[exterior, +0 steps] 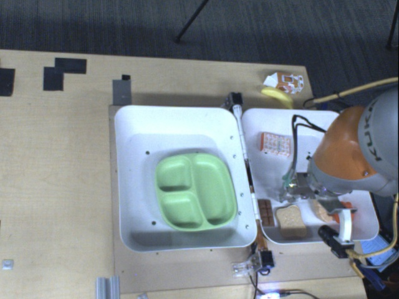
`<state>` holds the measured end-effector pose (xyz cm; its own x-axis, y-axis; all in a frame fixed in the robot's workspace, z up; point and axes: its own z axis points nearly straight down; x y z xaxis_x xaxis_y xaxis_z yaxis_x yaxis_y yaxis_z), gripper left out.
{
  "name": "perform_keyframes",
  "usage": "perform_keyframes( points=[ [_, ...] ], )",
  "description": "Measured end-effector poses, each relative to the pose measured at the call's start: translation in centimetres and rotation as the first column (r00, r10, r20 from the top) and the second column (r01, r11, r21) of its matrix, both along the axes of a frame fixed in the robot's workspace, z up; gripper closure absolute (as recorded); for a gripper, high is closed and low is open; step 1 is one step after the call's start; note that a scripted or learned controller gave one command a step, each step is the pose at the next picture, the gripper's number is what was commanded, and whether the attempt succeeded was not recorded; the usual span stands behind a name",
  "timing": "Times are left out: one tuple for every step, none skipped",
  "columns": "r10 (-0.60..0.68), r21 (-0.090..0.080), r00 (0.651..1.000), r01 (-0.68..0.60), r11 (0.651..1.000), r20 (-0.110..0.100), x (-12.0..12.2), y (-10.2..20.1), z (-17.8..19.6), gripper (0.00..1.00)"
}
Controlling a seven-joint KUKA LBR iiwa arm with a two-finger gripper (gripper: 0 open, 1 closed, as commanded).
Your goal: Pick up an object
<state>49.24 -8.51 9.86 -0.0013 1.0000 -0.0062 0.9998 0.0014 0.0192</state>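
Grey and orange, the arm (pixel 349 151) bulks over the right bin (pixel 268 120), its wrist bent down toward that bin's near half. Its gripper (pixel 298 190) hangs low just above the bin floor; whether it is clenched or released cannot be told from this angle, and nothing shows between its tips. Just on the near side of the gripper lies a slice of toast (pixel 290 217), with a brown chocolate bar (pixel 266 212) beside it against the bin's left wall. A red-and-white packet (pixel 275 144) lies on the far side of the gripper, with bare white floor around it. Left of the right bin, sharing a rim with it, the left bin (pixel 134 167) holds a green divided tray (pixel 196 190) near its middle, with open floor on all sides of the tray. Beyond the right bin's far rim, on the desk (pixel 56 185), lie a yellow banana (pixel 276 94) and a small crumpled wrapper (pixel 287 81). Wide bare desk stretches away left of the left bin. Black cable (pixel 305 124) loops over the right bin near the arm.
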Motion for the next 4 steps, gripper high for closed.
perform_keyframes(
  points=[
    [0.001, 0.001, 1.0, -0.001, 1.0, -0.008, 6.5, -8.4, -1.1, 1.0],
    [0.006, 0.005, 1.0, -0.006, 1.0, -0.012, 16.8, -5.5, 11.1, 1.0],
    [0.005, 0.005, 1.0, -0.005, 1.0, -0.016, 16.7, -5.5, 11.0, 0.0],
    [0.003, 0.007, 1.0, -0.003, 1.0, -0.02, 9.1, -1.6, 1.1, 0.0]
  ],
)
